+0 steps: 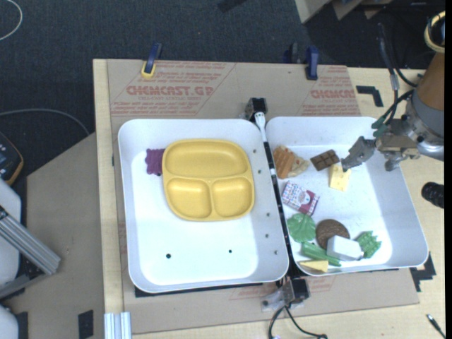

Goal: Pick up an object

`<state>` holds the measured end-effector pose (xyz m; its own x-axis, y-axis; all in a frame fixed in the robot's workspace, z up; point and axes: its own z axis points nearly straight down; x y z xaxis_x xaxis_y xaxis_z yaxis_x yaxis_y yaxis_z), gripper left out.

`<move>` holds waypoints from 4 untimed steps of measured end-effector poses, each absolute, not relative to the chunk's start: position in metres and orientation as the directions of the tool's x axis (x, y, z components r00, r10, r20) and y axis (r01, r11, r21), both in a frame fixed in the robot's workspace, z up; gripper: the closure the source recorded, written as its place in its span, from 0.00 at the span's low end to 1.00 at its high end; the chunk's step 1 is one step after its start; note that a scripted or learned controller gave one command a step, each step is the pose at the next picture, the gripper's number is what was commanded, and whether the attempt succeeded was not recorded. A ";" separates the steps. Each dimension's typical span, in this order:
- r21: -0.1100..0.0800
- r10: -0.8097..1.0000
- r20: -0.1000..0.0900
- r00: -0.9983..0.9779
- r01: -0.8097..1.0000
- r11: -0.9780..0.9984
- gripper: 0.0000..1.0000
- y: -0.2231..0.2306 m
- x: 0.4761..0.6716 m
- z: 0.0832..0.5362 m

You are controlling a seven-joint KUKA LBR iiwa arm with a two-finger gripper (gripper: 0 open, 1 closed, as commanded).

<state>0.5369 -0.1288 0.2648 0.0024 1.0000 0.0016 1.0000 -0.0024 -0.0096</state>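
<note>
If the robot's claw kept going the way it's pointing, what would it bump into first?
Probably the yellow cheese wedge, which sits right by the gripper tip, down and to the left. Its height above the right bin is hard to judge.

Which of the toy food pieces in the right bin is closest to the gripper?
The pale yellow cheese wedge, just below the gripper near the bin's upper middle. The brown chocolate piece lies a little farther left; the rest sit lower.
</note>
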 end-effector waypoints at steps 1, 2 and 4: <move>0.001 1.000 0.000 0.000 1.000 0.000 0.00 -0.129 0.539 0.270; -0.008 1.000 0.002 0.001 1.000 -0.001 0.00 -0.128 0.528 0.213; -0.004 1.000 0.003 0.002 1.000 -0.002 0.00 -0.118 0.517 0.105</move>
<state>0.5166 -0.1180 0.1049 0.0024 1.0000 0.0029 1.0000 -0.0024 -0.0038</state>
